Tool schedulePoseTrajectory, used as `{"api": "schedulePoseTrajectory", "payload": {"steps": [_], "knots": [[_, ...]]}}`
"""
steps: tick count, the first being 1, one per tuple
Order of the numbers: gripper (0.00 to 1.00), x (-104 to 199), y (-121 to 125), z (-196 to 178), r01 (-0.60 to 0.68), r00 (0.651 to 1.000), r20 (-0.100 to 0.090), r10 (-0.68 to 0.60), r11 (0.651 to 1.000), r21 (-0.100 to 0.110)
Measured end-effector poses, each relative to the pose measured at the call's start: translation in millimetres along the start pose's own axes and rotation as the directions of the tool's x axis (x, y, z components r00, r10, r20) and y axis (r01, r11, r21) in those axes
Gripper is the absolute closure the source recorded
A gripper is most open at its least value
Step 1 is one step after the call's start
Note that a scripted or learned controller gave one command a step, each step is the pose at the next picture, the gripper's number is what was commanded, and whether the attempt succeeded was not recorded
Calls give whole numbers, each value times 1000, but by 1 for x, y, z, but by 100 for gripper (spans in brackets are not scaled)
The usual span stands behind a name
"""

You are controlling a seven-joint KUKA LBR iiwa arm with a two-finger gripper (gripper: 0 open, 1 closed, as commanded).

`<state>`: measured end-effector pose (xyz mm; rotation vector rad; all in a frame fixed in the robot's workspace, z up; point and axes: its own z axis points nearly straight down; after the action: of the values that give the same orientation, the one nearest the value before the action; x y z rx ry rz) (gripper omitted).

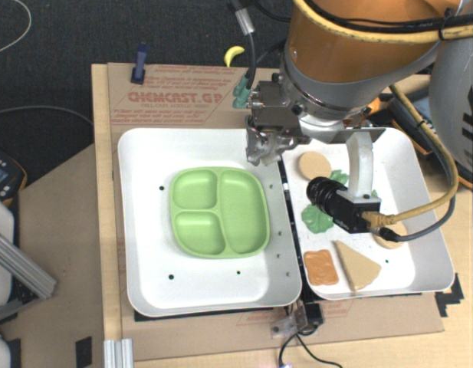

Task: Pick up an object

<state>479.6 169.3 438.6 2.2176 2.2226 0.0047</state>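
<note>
Camera view puts my gripper (261, 150) at the back of the seam between the two bins, hanging over the left bin's (144, 159) far right corner. I cannot tell how its jaws are set; nothing visible sits in them.

The pickable pieces all lie in the right bin (420, 167), to the gripper's right and nearer the camera: a round tan disc (313, 164) closest, a crinkled green leafy piece (316, 219), an orange-brown slab (321, 266) and a tan wedge (358, 265) with its long axis running front to back. They look like matte toy foods. In the left bin rests a smooth green divided plate (219, 211).
</note>
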Motion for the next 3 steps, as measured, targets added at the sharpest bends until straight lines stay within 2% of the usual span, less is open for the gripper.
{"api": "schedulePoseTrajectory", "payload": {"steps": [1,2,3], "knots": [[100,-41,-1,64,-8,1000,4,8,1000,12],[100,-38,0,50,-2,1000,1,2,1000,1],[100,-38,0,40,-2,1000,1,2,1000,0]]}}
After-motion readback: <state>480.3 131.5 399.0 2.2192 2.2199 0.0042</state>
